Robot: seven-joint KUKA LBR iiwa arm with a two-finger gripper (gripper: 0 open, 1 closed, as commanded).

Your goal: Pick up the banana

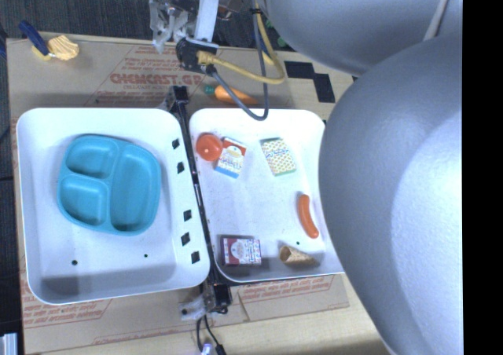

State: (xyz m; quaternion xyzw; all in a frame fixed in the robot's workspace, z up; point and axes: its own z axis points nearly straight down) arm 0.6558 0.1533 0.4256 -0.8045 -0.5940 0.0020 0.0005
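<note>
Gripper up past the bins' far edge, over the cardboard sheet; open or closed, cannot tell. Banana, seemingly the pale yellow lump, lying on the cardboard beyond the left bin, touching a blue handle, well apart from the gripper. Sausage in the right bin.

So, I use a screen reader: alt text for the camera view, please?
A grey robot arm looms over two white bins. The left bin holds a blue divided plate; the right bin holds small food items. A banana lies outside, top left.
</note>
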